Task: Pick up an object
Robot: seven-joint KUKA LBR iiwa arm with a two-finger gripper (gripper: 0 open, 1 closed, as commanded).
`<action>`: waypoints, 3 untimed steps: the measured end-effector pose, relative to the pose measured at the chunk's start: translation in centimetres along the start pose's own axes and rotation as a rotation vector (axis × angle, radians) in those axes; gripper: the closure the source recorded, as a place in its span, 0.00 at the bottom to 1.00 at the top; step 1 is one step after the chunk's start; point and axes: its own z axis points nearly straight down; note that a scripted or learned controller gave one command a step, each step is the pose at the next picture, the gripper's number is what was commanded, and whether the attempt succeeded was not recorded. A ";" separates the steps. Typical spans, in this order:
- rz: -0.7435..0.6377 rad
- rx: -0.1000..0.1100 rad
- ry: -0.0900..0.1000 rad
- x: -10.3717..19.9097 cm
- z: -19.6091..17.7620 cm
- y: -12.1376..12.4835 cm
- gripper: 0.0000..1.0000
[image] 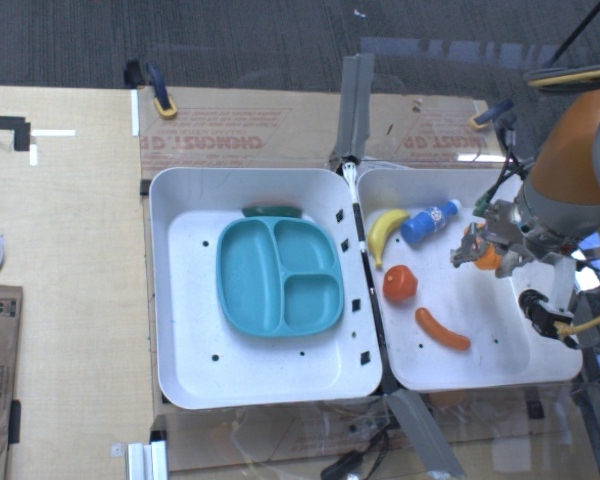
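Note:
The right bin [500, 363] holds a yellow banana [383, 232], a blue bottle [429, 222] lying on its side, a red round fruit [400, 282] and an orange sausage-shaped piece [442, 329]. My gripper [483, 249] hangs low over the bin's right half, to the right of the bottle. A small orange object [488, 259] lies right at its tip, partly hidden by it. Whether that object is gripped is unclear.
The left bin [180, 298] carries a teal divided plate [280, 275], with a dark green item [272, 210] peeking out behind its far rim. A grey divider post [354, 108] stands between the bins at the back. The arm's orange-banded body [575, 158] looms over the right bin's far right corner.

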 end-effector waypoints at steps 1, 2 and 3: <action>0.254 0.001 -0.002 7.0 -2.2 3.4 1.00; 0.285 0.000 -0.002 5.6 -3.7 8.5 1.00; 0.590 0.001 -0.003 7.9 -2.2 9.9 1.00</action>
